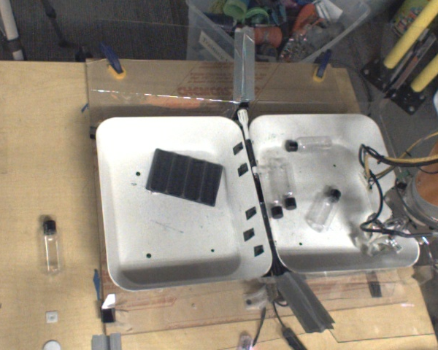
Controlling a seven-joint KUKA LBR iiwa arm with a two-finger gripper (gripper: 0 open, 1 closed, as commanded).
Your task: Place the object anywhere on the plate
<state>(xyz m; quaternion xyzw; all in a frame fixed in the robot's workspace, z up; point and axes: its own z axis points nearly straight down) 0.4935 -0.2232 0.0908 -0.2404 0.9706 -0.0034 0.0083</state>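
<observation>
Clear glass vials with black caps [323, 208] lie in the right bin [350, 133], well apart from the dark ribbed rectangular plate [185, 177]; your tool [385, 243] sits farther right, grip unreadable, so expect slippery vials to roll away

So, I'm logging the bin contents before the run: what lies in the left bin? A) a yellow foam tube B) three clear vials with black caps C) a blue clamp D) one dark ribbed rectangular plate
D: the left bin holds a dark ribbed plate lying flat and slightly turned, while the clear vials with black caps lie in the right bin.
</observation>
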